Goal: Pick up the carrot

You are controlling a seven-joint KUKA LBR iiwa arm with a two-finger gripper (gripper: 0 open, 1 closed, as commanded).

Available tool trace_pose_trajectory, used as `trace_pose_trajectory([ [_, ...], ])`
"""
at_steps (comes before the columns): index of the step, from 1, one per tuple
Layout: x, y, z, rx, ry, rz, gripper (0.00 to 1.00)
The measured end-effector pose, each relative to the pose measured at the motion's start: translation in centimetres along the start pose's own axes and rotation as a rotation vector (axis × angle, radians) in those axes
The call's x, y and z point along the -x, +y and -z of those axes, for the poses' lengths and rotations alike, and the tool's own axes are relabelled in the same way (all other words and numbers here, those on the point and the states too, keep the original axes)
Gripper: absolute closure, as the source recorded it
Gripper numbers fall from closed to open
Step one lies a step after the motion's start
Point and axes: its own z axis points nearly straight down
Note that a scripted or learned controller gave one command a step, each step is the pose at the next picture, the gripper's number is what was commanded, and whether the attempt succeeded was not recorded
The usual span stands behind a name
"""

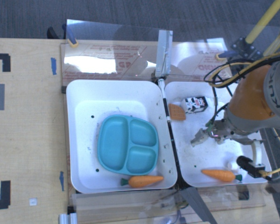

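2 carrots lie untouched, one (142, 181) at the left bin's (79, 97) near edge, one (219, 174) at the right bin's (196, 180), while the claw (199, 138) hovers above, prongs apart, gripping nothing.

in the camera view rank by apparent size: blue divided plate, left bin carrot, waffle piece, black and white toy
1. blue divided plate
2. left bin carrot
3 and 4. black and white toy and waffle piece look alike, too close to rank.

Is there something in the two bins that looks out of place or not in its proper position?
Mildly odd: one carrot lies in the left bin, wedged between the blue divided plate and the bin's near wall, not on the plate. A second carrot lies in the right bin. Nothing looks spilled or broken.
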Motion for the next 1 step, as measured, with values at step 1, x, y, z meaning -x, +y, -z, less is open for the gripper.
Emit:
trace_pose_trajectory([
  [1,-0.09,-4.09,-1.21,0.023,-0.003,-0.123,0.0],
])
